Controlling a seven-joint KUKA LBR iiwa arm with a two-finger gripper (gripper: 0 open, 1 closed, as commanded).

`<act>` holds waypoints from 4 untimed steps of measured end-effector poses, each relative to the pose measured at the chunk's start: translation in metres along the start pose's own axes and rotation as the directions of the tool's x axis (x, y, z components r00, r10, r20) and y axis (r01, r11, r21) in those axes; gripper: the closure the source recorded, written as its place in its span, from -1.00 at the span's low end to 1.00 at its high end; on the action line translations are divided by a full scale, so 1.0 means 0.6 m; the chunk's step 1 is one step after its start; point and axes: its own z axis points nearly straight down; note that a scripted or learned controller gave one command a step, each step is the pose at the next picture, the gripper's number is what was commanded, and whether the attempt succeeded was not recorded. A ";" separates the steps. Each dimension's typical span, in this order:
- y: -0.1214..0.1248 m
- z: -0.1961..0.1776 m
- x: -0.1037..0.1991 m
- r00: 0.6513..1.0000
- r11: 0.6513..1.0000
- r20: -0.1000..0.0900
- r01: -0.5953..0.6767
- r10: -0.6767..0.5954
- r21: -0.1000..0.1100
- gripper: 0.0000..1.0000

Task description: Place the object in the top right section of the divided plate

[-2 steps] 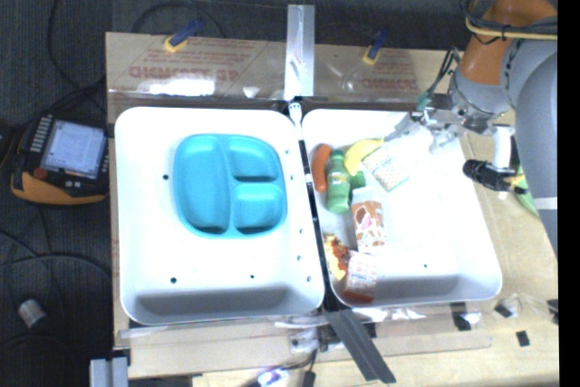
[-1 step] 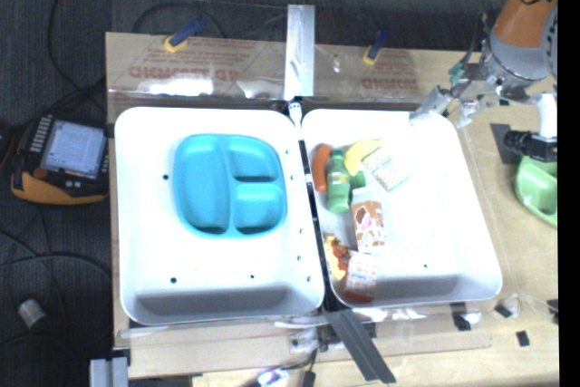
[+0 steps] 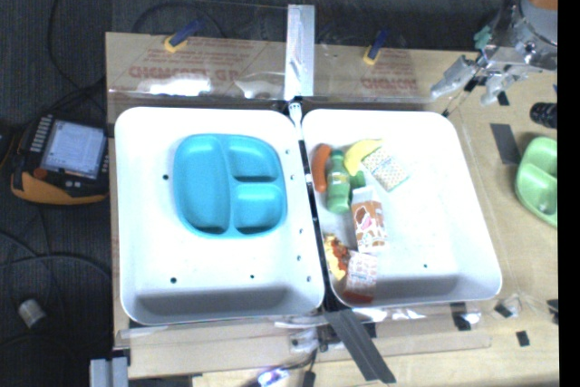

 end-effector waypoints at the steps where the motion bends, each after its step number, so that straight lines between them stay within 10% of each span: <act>1: 0.000 -0.060 0.006 0.985 0.985 0.001 -0.170 0.170 0.001 -1.00; 3: -0.002 -0.026 0.073 1.000 1.000 0.001 -0.016 0.016 0.001 -1.00; 4: -0.055 0.108 0.040 0.999 0.999 0.000 -0.039 0.039 0.002 -1.00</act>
